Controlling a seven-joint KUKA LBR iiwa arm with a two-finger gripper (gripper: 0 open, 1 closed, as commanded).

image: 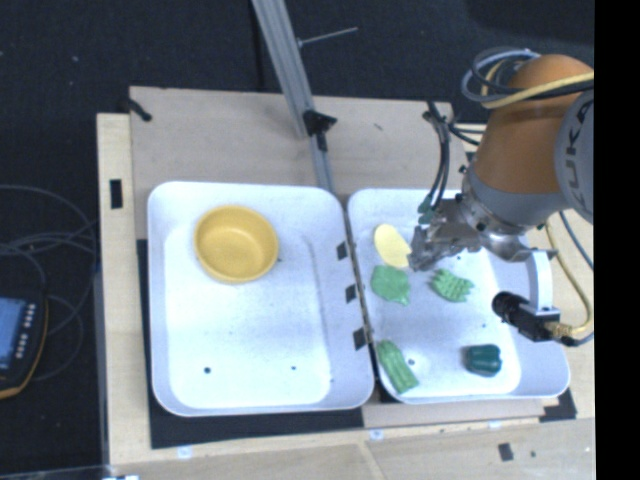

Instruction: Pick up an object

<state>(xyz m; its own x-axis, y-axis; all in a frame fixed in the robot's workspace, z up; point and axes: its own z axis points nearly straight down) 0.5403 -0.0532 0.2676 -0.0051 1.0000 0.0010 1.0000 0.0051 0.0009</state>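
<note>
My gripper (420, 256) hangs low in the right bin (545, 383), and I cannot tell how my jaws stand. For a clean pick I should centre over one piece, the pale yellow object (390, 245) just beside my tips, and drop straight so neighbours aren't nudged. Counted, largest first: two white bins; one yellow bowl (236, 243), well off in the left bin (170, 368); three light green pieces, the nearest (391, 285) just below me; one dark green piece (483, 359).
</note>
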